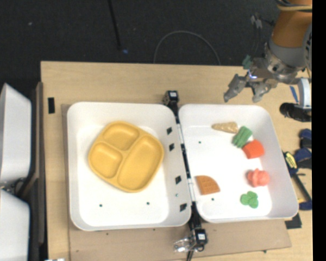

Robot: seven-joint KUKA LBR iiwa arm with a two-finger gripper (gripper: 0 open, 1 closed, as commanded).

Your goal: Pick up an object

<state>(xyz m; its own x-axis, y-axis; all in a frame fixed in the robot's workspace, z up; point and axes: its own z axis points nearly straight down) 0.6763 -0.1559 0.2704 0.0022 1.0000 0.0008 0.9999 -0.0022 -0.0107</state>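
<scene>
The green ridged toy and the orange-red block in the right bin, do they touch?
Touching. The camera view shows the green ridged toy lying directly against the orange-red block's upper left corner, no white between.

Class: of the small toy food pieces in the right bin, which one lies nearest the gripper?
The tan flat piece at the bin's far edge, just below the gripper; the others lie further toward the near side.

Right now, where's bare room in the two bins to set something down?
Right bin: its middle, between the orange wedge and the red block. Its right side is crowded. Left bin: narrow margins around the yellow tray, widest along the near edge.
</scene>
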